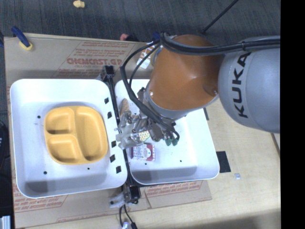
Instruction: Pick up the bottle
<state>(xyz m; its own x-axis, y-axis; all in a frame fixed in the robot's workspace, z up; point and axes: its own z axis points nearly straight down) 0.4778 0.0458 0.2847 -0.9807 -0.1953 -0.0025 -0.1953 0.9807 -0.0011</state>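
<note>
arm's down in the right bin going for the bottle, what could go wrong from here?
1. The gripper works close to the right bin's left wall, beside the divider; it may clip the wall.
2. The arm covers most of that bin, so the bottle can't be confirmed from this view; a miss might go unnoticed.
3. A small red-and-white packet lies just below the gripper and could get grabbed instead.

Two shallow white bins sit side by side on the desk (248,175). The left bin (24,128) holds a yellow divided tray (75,133) with three compartments, lying flat near the bin's centre. The right bin (200,161) adjoins it along a shared edge fitted with black clips (113,142). Both bins rest on a sheet of brown cardboard (90,58) printed with red lettering (partly covered by the bins). A blue-and-yellow clamp (21,38) sits at the cardboard's far left corner. A small yellow object (78,4) lies on the dark floor (47,8) beyond.
</note>
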